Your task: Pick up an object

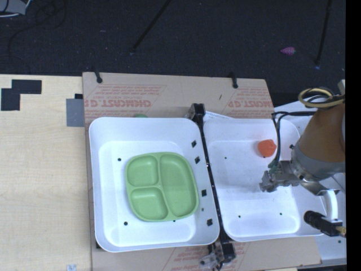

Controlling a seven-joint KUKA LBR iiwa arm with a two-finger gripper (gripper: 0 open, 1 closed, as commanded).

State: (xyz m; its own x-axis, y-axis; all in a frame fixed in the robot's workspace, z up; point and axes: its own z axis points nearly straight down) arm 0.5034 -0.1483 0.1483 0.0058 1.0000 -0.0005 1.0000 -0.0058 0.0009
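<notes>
Step in hand: approach, judged from the layout. The end effector [272, 180] is seen low over the right bin [248, 230], near that bin's right side; whether it is spread or pressed together cannot be told, and nothing is seen held in it.

Candidate object: one orange ball [267, 148], small and rounded, matte in look, lying in the upper right part of the right bin, near the end effector but apart from it. It is judged likely to roll if nudged.

Other contents: one green divided plate [162, 186] with three compartments, lying flat in the middle of the left bin [107, 230].

Next move, as judged: the end effector would need to be shifted toward the ball, centred over it, lowered and closed around it.
</notes>
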